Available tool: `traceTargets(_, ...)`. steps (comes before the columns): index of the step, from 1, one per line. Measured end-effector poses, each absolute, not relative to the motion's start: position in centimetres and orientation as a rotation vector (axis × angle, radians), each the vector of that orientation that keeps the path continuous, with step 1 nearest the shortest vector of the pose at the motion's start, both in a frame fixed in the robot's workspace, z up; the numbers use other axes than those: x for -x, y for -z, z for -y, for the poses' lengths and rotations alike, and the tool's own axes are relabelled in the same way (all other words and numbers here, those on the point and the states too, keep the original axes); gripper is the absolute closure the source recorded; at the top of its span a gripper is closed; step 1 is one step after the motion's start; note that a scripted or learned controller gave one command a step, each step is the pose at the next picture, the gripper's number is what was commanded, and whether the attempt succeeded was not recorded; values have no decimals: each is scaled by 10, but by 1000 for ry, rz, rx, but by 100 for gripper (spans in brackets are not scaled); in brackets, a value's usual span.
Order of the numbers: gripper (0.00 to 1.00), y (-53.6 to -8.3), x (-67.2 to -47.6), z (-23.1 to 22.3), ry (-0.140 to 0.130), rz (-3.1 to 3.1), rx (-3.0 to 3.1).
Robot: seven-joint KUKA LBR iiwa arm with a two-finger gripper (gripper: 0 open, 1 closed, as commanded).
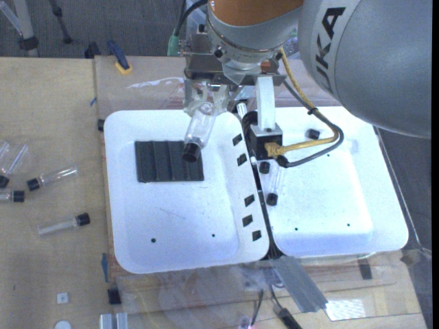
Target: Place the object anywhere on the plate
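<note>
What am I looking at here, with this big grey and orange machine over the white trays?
It is a robot arm, seen by one camera fixed above the bench and looking down at a slant. Its claw hangs over the left tray and grips a clear tube with a black cap, tilted so the cap sits just over the right edge of a dark ridged plate. Its job is to set the tube on that plate. Another tube lies in the right tray, and several spare tubes lie on the wooden bench at left.
</note>
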State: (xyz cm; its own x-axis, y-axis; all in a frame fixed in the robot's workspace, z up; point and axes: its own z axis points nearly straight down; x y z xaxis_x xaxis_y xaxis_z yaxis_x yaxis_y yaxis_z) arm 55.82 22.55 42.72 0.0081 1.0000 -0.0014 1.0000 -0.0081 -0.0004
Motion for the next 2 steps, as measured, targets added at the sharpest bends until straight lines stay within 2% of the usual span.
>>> traceTargets(1,100,-188,-502,-225,8,-1888,-2514)
traceTargets(2,100,-327,-511,-225,-1,-2569,-1806)
